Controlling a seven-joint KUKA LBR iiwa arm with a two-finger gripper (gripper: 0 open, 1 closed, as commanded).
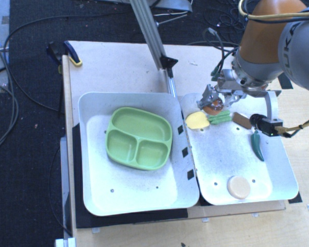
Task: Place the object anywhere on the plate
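Nothing lies on the green divided plate (139, 137) yet: the gripper (212, 103), low in the right bin (278, 179) beyond the plate, seems clenched on a small orange-brown object (214, 107), with carrying and placing left.

The bench (118, 60) bears two white bins (139, 189) side by side.

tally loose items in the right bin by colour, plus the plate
Green: 3 – divided plate in the left bin, light green piece, dark green pepper
Yellow: 1 – yellow piece
Brown: 1 – brown block
Beige: 1 – round disc
Orange-brown: 1 – small item at the gripper
Total: 7
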